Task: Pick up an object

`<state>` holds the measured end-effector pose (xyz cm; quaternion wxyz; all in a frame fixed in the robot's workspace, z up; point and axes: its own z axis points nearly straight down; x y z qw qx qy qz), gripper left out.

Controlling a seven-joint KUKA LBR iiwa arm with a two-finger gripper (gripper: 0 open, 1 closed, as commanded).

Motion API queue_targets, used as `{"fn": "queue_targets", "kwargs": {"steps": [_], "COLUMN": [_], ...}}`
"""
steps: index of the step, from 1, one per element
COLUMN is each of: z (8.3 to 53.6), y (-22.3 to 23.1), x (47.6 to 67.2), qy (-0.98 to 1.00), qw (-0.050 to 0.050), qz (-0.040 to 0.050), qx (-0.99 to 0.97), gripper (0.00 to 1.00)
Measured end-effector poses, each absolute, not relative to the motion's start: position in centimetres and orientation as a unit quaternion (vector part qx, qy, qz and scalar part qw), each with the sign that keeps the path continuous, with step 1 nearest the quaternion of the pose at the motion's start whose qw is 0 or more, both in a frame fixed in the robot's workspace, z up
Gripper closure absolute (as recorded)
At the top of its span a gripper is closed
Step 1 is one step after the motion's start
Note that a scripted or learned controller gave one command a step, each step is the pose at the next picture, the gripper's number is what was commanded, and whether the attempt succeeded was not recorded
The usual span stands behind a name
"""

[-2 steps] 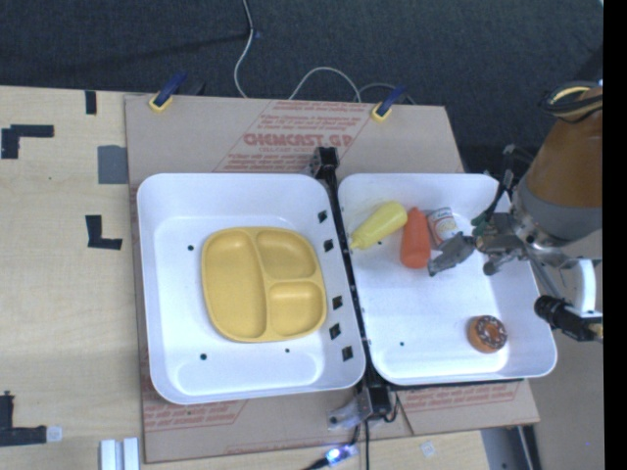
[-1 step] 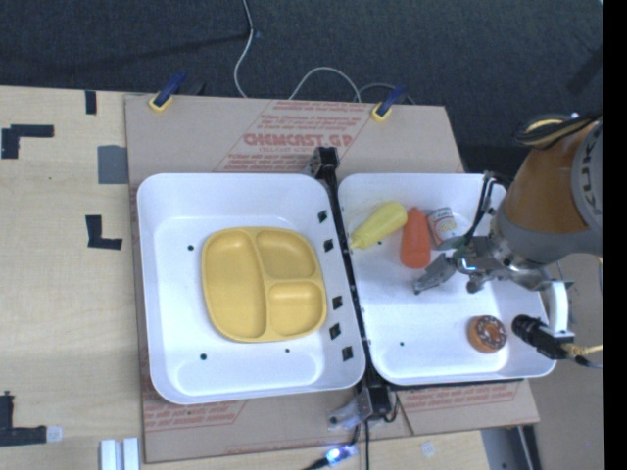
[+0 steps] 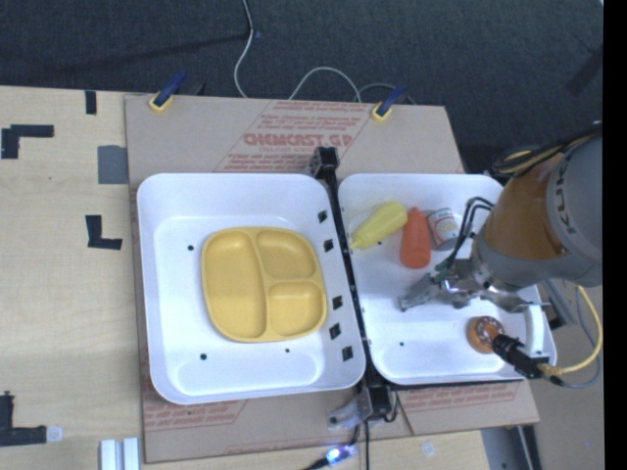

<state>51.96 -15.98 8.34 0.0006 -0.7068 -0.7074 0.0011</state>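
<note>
My gripper [image 3: 416, 297] hangs low over the right bin [image 3: 431, 365], over bare white floor near its middle. It points toward the bin divider. An orange-red cone-shaped object [image 3: 415, 240] lies just above it, apart from it. A yellow elongated object [image 3: 378, 224] lies slantwise at the bin's upper left. A small silver can [image 3: 444, 225] sits beside the orange object. A brown ring-shaped object [image 3: 483, 334] rests at the lower right, under the arm's wrist. Nothing shows in the gripper's grasp.
The left bin [image 3: 167, 262] holds a yellow divided plate [image 3: 263, 283]. A black divider [image 3: 340, 262] separates the bins. The grey arm with its orange band [image 3: 519, 223] covers the right bin's right side. Yellow cable [image 3: 578, 360] loops at the lower right.
</note>
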Motion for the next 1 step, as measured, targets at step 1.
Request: {"fn": "queue_targets", "kwargs": {"steps": [1], "z": [8.56], "y": [-15.95], "x": [52.0], "qy": [-0.707], "qw": [0.0], "qz": [-0.0001], "qx": [-0.707], "gripper": [0.0]}}
